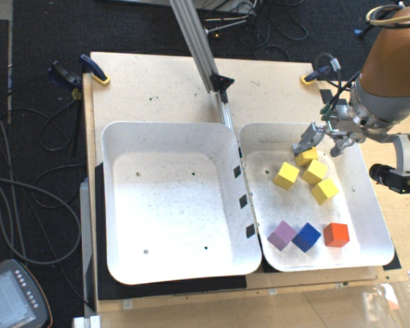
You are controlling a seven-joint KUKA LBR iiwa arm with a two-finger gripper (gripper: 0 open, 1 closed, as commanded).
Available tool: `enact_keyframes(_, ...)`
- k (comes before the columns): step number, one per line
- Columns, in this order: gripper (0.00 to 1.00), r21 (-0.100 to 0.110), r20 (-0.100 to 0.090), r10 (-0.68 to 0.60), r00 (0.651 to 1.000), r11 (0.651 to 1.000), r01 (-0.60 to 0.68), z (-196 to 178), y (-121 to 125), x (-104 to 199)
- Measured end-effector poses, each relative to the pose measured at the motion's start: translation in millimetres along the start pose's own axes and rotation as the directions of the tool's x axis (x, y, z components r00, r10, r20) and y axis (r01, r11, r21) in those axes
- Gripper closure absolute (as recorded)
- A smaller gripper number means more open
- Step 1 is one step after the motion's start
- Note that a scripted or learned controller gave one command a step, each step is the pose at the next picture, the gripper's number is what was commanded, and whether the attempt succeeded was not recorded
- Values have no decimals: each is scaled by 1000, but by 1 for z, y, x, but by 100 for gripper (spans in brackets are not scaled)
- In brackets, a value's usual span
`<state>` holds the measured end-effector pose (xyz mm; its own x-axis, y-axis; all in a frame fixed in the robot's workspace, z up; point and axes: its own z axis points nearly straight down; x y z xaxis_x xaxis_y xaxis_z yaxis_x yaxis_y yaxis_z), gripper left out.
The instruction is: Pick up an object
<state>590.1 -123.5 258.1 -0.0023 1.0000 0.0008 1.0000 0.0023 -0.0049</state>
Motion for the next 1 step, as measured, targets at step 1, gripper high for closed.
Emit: enact_keyframes(1, 0, -5, 1, 1, 1000, 1000, -1, -3, 1, 0)
